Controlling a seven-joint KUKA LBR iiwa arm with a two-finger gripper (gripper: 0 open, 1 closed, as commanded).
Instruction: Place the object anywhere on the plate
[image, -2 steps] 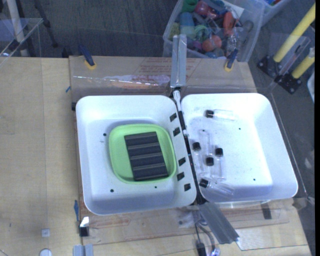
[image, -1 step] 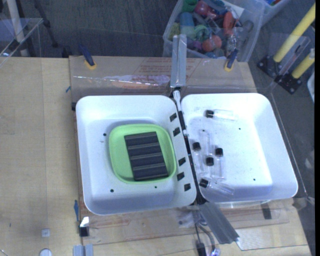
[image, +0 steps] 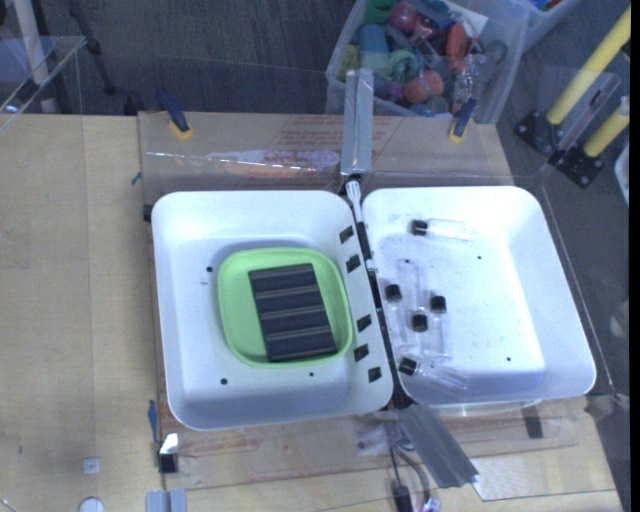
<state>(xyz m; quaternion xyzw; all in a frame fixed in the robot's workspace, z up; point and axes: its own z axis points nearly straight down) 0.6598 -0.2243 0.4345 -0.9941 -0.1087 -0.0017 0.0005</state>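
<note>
A light green square plate (image: 235, 330) lies in the left white bin (image: 190, 240). On the plate rests a dark grey ribbed rectangular object (image: 292, 313), lying flat and covering the plate's middle and right part, slightly turned.
The right white bin (image: 520, 250) holds several small clear vials with black caps (image: 420, 228), (image: 415, 322), scattered near its left side. A clear tub of colourful toys (image: 430, 50) stands behind the bins. Black clips line the divider (image: 358, 290) between the bins.
</note>
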